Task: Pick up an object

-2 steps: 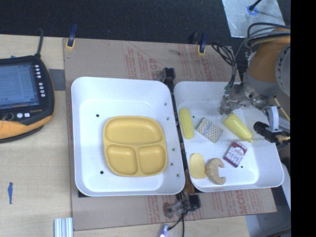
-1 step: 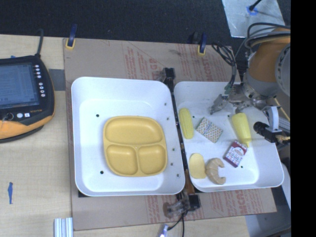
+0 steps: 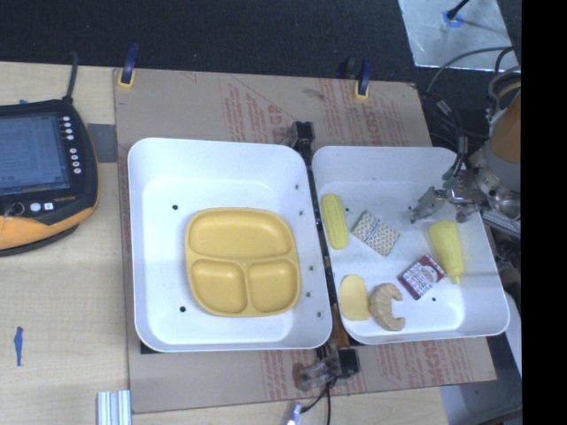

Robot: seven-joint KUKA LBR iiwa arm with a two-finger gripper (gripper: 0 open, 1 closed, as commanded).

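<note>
Nothing is lifted yet: end effector [image 3: 436, 200] hangs with fingers spread wide and bare over the right bin [image 3: 496, 317], near the yellow bottle [image 3: 447, 248]. Corn cob [image 3: 334, 220], croissant [image 3: 387, 305] and packets lie untouched; the grasp remains.

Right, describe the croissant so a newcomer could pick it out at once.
Start at the right-hand white bin, the one holding small items rather than the yellow divided tray. Go to its near edge, left of centre. The croissant lies there beside a pale yellow oval piece. It is the one tan, curved, crescent-shaped item, while its neighbours are yellow or are printed packets.
</note>
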